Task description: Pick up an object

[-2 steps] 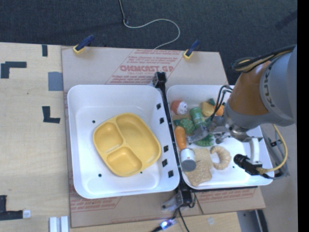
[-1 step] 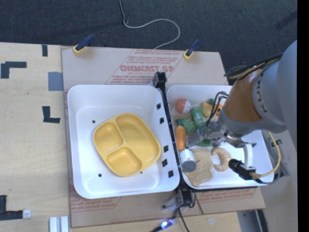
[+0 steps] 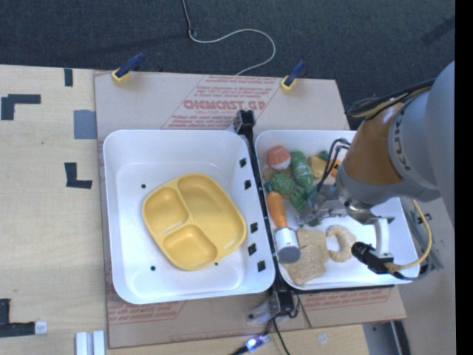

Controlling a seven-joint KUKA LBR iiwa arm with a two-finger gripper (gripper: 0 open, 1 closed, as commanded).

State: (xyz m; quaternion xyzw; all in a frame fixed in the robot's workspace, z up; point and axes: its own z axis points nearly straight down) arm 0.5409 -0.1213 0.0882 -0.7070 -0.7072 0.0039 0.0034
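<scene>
- The left bin (image 3: 122, 198) holds a yellow divided plate (image 3: 194, 220), lying flat near its middle.
- In the right bin (image 3: 384, 278), along the left wall, a carrot (image 3: 276, 209) lies above a small silver can (image 3: 286, 244).
- Behind them are a red-and-white piece (image 3: 278, 156) and green toy vegetables (image 3: 297, 174).
- A tan bread slice (image 3: 309, 257) touches a pale ring (image 3: 341, 242).
- The gripper (image 3: 319, 205) is low over the right bin, near the green pieces; its state I cannot tell.
</scene>
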